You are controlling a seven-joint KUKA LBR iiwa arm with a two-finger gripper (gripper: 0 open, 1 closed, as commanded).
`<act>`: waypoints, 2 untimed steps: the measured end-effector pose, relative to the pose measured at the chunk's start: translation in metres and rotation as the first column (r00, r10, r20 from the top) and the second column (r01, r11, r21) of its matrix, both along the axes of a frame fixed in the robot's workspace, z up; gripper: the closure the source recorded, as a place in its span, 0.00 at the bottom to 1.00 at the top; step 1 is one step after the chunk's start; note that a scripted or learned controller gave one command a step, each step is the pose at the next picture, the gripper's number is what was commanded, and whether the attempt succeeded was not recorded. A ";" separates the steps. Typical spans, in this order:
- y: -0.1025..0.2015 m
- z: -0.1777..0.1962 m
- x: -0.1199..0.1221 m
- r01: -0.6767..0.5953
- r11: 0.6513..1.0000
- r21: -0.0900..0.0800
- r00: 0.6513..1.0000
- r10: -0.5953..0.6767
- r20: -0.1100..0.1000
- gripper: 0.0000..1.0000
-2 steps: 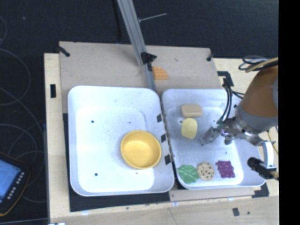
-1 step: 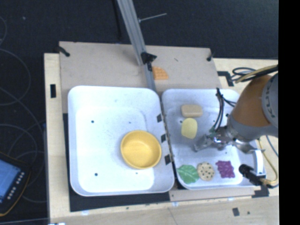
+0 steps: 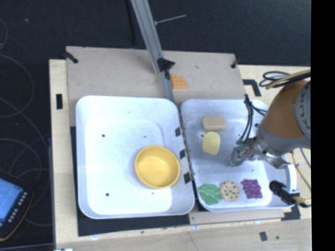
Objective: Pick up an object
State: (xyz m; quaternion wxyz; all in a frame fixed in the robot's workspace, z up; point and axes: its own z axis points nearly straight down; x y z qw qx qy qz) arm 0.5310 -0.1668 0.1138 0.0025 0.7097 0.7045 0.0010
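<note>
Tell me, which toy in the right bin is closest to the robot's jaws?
The pale yellow piece, just left of the gripper. The other toys lie farther off.

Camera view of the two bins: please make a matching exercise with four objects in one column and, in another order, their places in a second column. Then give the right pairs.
Objects:
1. yellow bowl
2. tan block
3. purple piece
4. green leaf

Places:
A. right bin, near edge, on the left side of the cookie
B. right bin, far part, just behind the yellow oval piece
C. left bin, toward its right side
D. right bin, near edge, on the right side of the cookie, below the gripper

Pairs: 1-C, 2-B, 3-D, 4-A
</note>
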 end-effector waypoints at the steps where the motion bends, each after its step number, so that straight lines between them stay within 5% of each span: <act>1: 0.004 0.045 0.003 -0.010 1.000 0.000 1.000 0.010 0.001 1.00; 2: 0.002 0.099 0.005 -0.011 1.000 -0.001 1.000 0.011 0.003 1.00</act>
